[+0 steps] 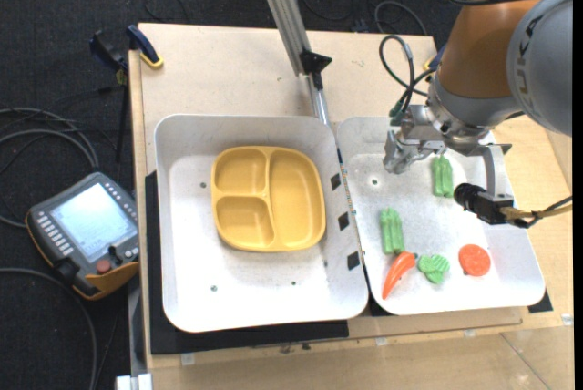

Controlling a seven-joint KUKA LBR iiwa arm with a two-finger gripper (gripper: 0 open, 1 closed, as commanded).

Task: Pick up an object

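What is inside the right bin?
The right bin holds two green sticks, a carrot, a small green piece and a tomato. The arm covers its far corner.

- The right bin (510, 288) holds its clutter toward the near side: green piece (392, 230), carrot (397, 273), small green lump (434, 266) and red round (474, 260) lie close together, with narrow gaps between them.
- The far left of that bin, around the end effector (398, 159), is bare floor.
- A green stick (443, 176) lies just beside the end effector; it may be touching the arm.
- In the left bin (182, 197), the yellow tray (270, 198) fills the middle, with open margins all round.
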